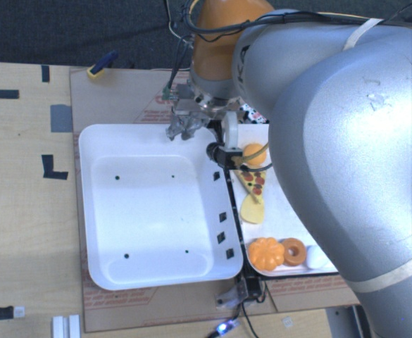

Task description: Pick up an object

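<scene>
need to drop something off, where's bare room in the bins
The left bin floor is bare from wall to wall. The right bin is crowded: pumpkin, donut, pizza slice and orange line its left side, under the arm.

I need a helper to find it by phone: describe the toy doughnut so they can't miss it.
Start at the right-hand white bin, partly under the grey arm. Along its near edge lie an orange pumpkin and, just right of it, the doughnut. It is the small brown ring with a hole in the middle.
</scene>
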Robot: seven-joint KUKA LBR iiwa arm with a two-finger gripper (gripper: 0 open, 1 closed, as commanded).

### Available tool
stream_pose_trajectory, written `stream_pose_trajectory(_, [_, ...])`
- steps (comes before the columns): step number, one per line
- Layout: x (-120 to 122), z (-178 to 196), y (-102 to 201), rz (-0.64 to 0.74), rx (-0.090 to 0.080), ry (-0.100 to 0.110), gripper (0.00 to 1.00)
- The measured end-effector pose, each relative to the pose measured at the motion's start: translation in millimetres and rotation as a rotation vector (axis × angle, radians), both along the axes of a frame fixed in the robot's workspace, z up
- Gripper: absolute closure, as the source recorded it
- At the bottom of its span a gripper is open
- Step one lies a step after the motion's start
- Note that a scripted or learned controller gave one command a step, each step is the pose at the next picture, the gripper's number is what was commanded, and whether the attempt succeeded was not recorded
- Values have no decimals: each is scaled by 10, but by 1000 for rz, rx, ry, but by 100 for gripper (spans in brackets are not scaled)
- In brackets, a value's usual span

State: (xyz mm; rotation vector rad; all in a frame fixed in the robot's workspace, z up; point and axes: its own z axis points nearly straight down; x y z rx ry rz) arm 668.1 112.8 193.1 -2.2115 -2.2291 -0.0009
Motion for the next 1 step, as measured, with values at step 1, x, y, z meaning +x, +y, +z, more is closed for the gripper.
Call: stream_pose_trajectory(1, [-11,70,1052,3,1,-1,100])
